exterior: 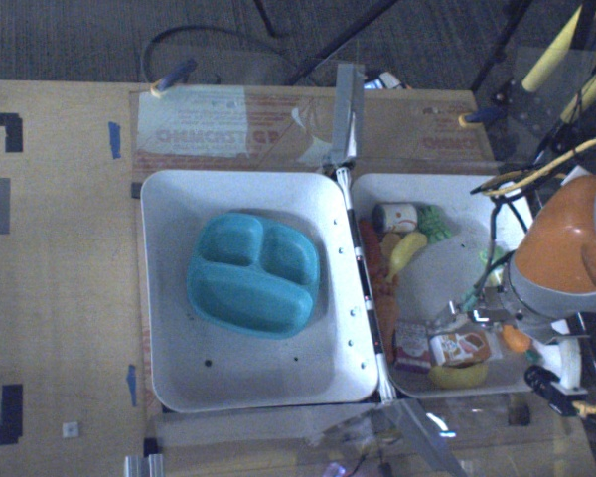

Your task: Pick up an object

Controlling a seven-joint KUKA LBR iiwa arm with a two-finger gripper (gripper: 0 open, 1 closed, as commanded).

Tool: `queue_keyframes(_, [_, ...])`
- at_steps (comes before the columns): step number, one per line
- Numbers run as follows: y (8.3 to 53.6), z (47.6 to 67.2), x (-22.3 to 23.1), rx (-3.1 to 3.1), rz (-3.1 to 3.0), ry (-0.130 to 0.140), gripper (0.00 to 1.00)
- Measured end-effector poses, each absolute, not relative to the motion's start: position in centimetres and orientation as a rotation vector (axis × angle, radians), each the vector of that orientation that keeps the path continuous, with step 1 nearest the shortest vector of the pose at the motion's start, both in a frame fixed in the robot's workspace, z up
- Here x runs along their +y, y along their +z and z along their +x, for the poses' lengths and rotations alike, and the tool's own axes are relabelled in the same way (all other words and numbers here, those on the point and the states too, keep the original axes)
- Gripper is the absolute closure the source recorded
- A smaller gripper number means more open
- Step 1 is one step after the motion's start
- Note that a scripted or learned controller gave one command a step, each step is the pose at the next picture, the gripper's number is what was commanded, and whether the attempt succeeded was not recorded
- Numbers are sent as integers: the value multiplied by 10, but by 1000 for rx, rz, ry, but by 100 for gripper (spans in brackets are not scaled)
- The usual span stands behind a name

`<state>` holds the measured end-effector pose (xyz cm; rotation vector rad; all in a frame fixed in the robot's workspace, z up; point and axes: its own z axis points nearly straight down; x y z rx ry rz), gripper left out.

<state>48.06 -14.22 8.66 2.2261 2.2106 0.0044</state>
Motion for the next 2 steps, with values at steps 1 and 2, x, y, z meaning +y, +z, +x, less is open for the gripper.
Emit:
queue_keyframes(1, [90,483,-107,2383,2015,2,0])
queue_keyframes(2, [98,483,-104,2388,2019,7,100])
